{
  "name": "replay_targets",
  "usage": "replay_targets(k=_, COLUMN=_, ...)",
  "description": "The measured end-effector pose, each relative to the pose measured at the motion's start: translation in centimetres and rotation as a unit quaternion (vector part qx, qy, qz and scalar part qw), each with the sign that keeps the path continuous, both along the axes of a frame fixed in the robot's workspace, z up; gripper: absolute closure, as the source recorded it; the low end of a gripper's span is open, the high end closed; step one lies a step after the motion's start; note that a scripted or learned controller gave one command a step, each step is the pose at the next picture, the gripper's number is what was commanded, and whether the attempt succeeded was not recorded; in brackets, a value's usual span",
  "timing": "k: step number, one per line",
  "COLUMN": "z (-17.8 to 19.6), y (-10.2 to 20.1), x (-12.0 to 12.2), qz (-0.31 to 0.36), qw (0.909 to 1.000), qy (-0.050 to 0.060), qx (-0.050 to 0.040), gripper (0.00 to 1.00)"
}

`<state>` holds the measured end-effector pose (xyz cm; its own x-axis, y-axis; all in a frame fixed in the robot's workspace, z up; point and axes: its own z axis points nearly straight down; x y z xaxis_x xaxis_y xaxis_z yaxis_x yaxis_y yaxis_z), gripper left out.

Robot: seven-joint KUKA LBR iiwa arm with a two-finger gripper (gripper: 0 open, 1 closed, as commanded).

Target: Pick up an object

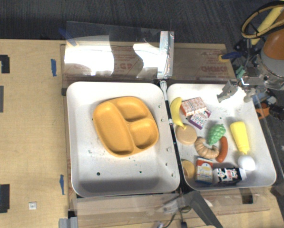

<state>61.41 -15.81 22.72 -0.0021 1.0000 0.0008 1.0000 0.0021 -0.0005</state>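
So the pickable stuff is all piled in the right bin (263,141). Using the green grape bunch (216,133) as the anchor: just right of it is a yellow bottle (239,136) lying on its side, with a white egg-looking ball (247,163) a bit further toward the front. Touching the grapes on the lower side is a red sausage (222,148) and a croissant-ish pastry (206,149). Left of the grapes there's a round tan cookie thing (186,135), and past that a banana (176,111) running along the bin's left wall. Up and left of the grapes sit two small boxes, a pink-and-white one (193,106) and a purple one (198,120) right beside it. Toward the front are a small carton (204,170) and a milk bottle (228,174) lying down, side by side.

The gripper (236,93) hangs over the bin's far right corner, well apart from the grapes. The jaws are spread apart with nothing between them.

Left bin (80,170) holds one yellow divided plate (125,125), roughly in the middle. Both bins sit on the table (23,141).
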Motion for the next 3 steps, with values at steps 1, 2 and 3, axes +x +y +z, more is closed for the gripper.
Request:
replay_targets(k=1, z=-13.9, y=0.6, x=-5.3, qz=-0.019, qw=0.9998, qy=-0.004, qx=-0.0003, gripper=0.0)
replay_targets(k=2, z=-12.8, y=0.5, x=-5.2, qz=-0.02, qw=0.9998, qy=-0.006, qx=-0.0009, gripper=1.0)
replay_targets(k=3, z=-2.7, y=6.5, x=-2.8, qz=-0.04, qw=0.9992, qy=-0.005, qx=0.0004, gripper=1.0)
